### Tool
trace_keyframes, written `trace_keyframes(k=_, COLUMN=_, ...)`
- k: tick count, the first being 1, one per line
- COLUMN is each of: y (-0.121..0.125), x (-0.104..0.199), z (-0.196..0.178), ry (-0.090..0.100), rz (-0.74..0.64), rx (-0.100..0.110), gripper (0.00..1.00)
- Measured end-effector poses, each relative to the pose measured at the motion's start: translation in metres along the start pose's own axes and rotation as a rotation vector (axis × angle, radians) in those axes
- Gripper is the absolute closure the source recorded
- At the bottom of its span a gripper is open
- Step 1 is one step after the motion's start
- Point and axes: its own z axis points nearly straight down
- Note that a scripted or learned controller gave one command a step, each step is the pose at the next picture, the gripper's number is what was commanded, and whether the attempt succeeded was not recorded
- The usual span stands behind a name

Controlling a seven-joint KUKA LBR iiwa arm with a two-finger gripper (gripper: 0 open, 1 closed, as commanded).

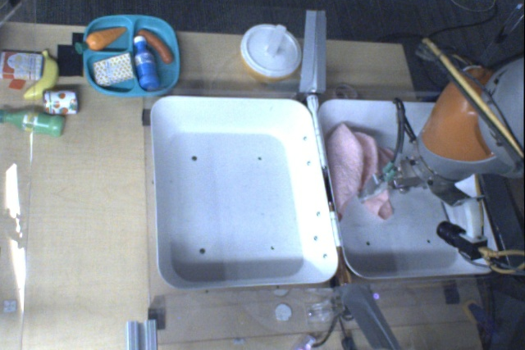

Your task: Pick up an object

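Observation:
A crumpled pink cloth (351, 163) lies in the right bin (410, 254), against its left wall. My gripper (384, 183) is low over the cloth's right lower edge, and a small pink fold (382, 207) of the cloth shows just beneath it. The grey arm with its orange band (456, 130) reaches in from the right and hides part of the bin's right side.
The left bin (238, 193) stands beside the right one, with a metal divider post (312, 45) behind them. Behind the bins are a white lidded cup (270, 51) and a blue tray of toy food (131, 55). A banana (43, 75), a can (60, 102) and a green bottle (33, 122) lie far left.

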Motion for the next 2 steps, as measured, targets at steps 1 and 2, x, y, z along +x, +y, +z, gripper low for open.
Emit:
trace_keyframes(k=1, y=0.003, x=-0.001, z=-0.012, ry=-0.003, rz=0.000, rx=-0.007, gripper=1.00)
trace_keyframes(k=2, y=0.070, x=0.044, z=-0.094, ry=0.004, rz=-0.035, rx=0.009, gripper=1.00)
